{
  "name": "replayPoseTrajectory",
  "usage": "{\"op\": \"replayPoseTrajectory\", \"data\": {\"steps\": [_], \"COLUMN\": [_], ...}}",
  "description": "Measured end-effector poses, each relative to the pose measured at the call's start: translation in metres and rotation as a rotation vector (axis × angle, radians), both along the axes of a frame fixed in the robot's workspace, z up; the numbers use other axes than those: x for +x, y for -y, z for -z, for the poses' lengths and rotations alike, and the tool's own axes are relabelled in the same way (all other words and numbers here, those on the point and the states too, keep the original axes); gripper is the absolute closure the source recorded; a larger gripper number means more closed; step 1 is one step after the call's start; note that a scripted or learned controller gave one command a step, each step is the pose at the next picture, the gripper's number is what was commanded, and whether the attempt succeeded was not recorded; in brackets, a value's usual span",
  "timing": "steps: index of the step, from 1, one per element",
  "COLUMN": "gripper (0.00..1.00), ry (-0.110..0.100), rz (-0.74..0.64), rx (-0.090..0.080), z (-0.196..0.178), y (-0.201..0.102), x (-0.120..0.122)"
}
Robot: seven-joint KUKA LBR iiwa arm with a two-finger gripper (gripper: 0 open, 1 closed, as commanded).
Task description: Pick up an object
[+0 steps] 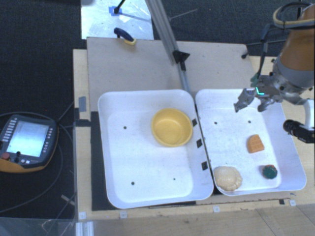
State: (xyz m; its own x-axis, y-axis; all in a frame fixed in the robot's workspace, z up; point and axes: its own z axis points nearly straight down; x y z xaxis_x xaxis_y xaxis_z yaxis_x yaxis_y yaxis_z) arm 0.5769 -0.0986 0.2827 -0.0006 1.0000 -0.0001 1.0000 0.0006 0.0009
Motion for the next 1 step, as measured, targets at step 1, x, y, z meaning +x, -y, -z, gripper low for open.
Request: {"op": "replayPoseTrajectory", "data": {"steps": [1], "gripper": [0.0], "ry": [0.0], "rz": [0.0], "rx": [0.0], "z": [0.0001], "y": [0.0], "x": [0.0]}}
